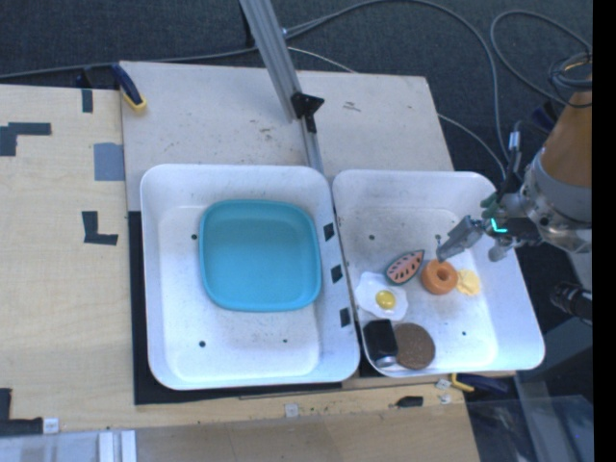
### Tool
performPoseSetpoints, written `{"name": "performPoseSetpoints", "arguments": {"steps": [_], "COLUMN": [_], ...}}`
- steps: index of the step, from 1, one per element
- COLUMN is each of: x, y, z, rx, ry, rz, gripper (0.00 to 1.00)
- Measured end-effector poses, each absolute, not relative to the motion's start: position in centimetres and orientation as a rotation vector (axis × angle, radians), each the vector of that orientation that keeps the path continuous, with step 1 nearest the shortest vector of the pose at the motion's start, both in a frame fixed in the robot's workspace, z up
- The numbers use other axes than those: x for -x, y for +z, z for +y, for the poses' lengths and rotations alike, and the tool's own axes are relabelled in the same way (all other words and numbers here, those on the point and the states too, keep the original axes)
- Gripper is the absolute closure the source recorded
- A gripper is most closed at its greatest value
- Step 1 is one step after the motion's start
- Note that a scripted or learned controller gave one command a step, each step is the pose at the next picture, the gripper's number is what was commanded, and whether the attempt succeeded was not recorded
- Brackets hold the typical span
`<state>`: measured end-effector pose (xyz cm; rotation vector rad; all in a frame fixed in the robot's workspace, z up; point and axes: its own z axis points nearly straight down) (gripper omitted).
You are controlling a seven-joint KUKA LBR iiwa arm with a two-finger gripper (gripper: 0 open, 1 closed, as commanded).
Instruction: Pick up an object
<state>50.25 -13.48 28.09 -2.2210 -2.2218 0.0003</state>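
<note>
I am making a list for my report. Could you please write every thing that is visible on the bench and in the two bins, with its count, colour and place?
bins: 2, white, side by side on bench
plate: 1, turquoise, left bin
watermelon slice: 1, red and green, right bin
donut: 1, orange, right bin
small yellow piece: 1, beside donut
fried egg: 1, white and yellow, right bin
black block: 1, right bin's near edge
brown disc: 1, next to black block
clamp: 1, blue and yellow, bench's far left
gripper: 1, grey, over right bin
</note>
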Motion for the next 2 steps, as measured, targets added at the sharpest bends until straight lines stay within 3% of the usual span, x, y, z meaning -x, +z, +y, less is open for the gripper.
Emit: {"name": "performPoseSetpoints", "arguments": {"steps": [1,2], "x": [-50.2,-49.9], "y": [28.1,23.8], "z": [-13.5,-13.5], "rx": [2.221,2.219], "ry": [0.001,0.004], "rz": [-2.222,-2.219], "gripper": [0.0,0.0]}}
